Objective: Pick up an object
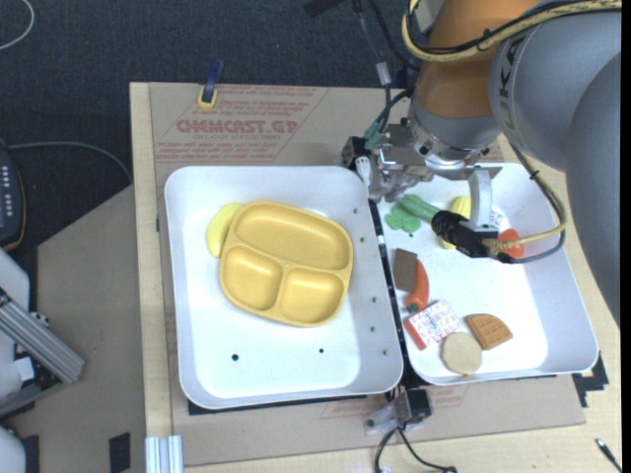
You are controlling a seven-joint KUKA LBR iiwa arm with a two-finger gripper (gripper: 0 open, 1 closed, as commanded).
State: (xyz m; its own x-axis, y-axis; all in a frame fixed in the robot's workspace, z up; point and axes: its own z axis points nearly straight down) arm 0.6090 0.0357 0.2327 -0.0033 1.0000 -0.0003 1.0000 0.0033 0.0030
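Surrounding cardboard bench (246, 116), dark carpet (118, 28)

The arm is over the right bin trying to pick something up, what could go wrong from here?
One: the gripper sits close to the wall between the two bins, so going down there may hit the rim rather than an object. Two: the green piece lies right beside it and might get pushed aside instead of grasped. Three: the packet, round biscuit and brown slice lie crowded together, so a grab there may nudge neighbours.
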